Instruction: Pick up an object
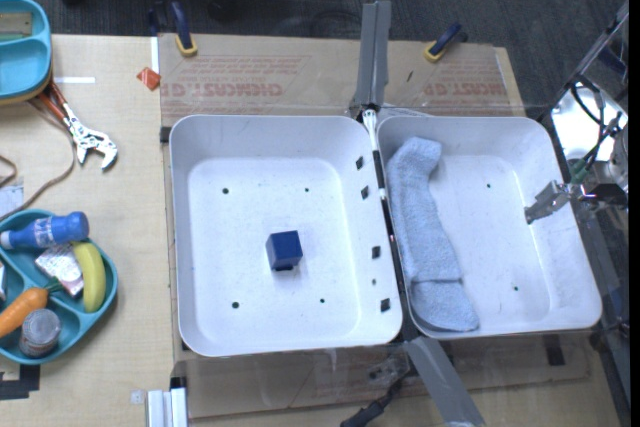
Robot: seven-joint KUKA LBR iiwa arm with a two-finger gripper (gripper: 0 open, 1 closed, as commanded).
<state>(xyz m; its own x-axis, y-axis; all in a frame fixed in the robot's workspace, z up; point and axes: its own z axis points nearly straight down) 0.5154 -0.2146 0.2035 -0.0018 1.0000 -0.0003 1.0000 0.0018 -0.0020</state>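
2 candidate objects, none grasped: approach step not yet begun.

1 blue cube rests on the floor of the left bin, near its centre and apart from every wall. 1 grey folded cloth lies along the left side of the right bin, close beside the divider between the 2 bins. The end effector sits at the right bin's right rim, well apart from both objects; whether it is spread or pressed together cannot be told. Judged next move: travel left over 1 chosen object, descend vertically, then close. The cube offers flat opposing faces; the cloth would need a pinch on a fold.
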